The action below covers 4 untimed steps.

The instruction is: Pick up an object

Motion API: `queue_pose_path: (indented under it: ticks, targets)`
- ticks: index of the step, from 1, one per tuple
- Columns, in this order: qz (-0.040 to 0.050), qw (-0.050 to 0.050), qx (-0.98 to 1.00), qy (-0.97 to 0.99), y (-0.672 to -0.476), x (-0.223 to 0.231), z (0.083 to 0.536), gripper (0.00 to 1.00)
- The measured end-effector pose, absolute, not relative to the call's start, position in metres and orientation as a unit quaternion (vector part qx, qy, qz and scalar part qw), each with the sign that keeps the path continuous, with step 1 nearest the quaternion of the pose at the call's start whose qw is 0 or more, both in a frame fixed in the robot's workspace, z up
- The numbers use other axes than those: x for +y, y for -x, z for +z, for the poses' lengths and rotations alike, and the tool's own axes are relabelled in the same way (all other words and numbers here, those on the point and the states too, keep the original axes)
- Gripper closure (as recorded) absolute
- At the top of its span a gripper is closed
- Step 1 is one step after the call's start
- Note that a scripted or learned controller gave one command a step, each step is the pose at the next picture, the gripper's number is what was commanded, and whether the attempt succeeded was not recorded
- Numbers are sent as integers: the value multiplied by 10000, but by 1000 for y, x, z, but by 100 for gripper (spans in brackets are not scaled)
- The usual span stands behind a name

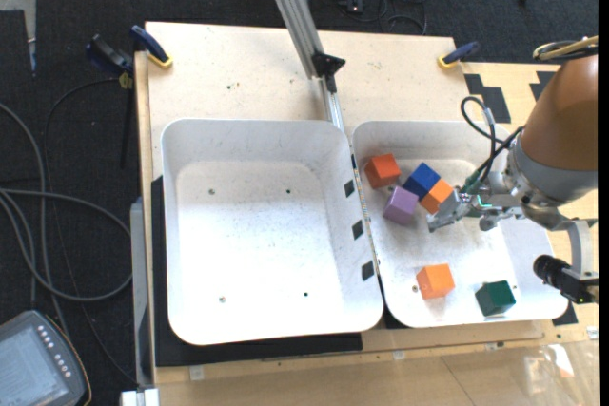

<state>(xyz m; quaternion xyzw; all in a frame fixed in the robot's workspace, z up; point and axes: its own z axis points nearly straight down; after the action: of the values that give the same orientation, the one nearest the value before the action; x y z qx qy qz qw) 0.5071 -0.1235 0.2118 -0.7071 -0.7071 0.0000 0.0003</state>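
Orange block (439, 195) mid right bin (533, 304) | gripper (455, 211) touching it, claw state unclear | pinch its flat sides

We find no legible text, label, brand, number or sign anywhere; the black squares along the divider between the two white bins (354, 204) carry no writing.

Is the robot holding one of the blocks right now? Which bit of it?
It cannot be told. The gripper is low in the right bin, right beside a small orange block and the purple block, but no block shows in it.
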Motion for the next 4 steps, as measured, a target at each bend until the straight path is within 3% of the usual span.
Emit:
queue_pose_path:
  ticks: [2,3,4]
  targets:
    - [13,17,-7069,7073,-506,-118,95,0]
    - [-3,-1,-7069,7073,-508,-118,108,100]
    - [-13,-23,-7077,7065,-512,-122,151,100]
